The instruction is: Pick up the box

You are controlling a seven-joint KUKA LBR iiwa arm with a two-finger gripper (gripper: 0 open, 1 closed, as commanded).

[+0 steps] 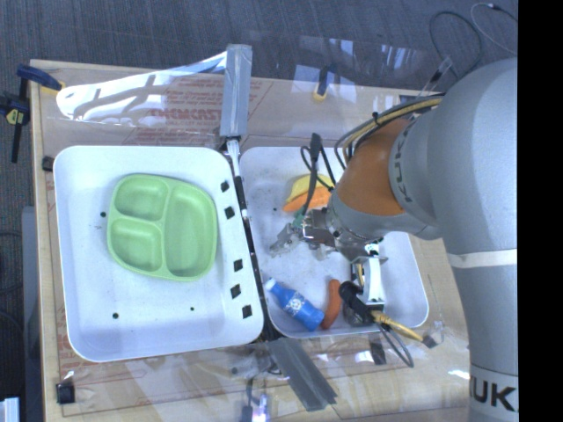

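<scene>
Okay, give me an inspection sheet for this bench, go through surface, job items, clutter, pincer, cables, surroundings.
Surface: two white bins side by side; left bin, right bin.
Job's things: no box that I can pick out; the arm covers much of the right bin.
Clutter: green divided plate in the left bin; blue bottle, thin orange-red item and yellow-orange item in the right bin.
Pincer: pincer low over the right bin, finger state unclear.
Cables: black cables by the wrist; another cable behind the arm.
Surroundings: clear plastic sheet behind the bins; blue clamp at the bench's far left corner.
</scene>
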